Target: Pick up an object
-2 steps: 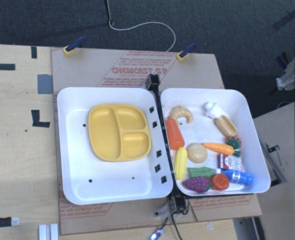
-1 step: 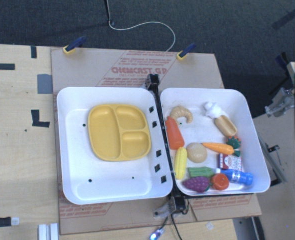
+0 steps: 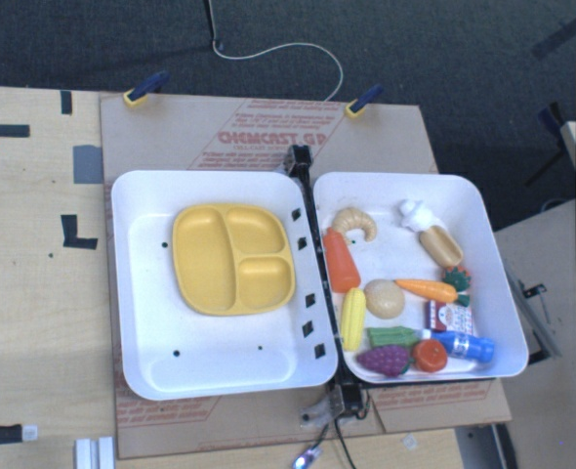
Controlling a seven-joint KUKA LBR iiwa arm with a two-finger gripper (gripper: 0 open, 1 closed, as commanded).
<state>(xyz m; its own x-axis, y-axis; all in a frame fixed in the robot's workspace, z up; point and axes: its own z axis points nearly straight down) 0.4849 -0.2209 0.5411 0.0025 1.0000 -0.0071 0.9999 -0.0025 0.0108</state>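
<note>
Since every toy lies loose in the right bin (image 3: 483,225) and nothing is lifted, the pick looks not yet begun; choosing a piece, closing on it and raising it all remain. As for the tool, its state cannot be told from this frame.

At centre left, the left bin (image 3: 137,262) holds a yellow divided plate (image 3: 233,258) lying flat, apart from the walls.

The right bin holds the candidates. Along its left wall, a red-orange sausage (image 3: 340,262) lies above a yellow corn cob (image 3: 351,319). A croissant (image 3: 354,223) sits near the top, and a hot dog bun (image 3: 441,246) lies toward the upper right with a small white piece (image 3: 411,212), perhaps a bottle or bone, touching its upper end. At mid-bin a beige potato (image 3: 385,298) rests beside a carrot (image 3: 427,288). Crowded along the lower edge are purple grapes (image 3: 384,361), a green vegetable (image 3: 392,337), a tomato (image 3: 430,356), a blue bottle (image 3: 467,346) and a small red carton (image 3: 445,316).
</note>
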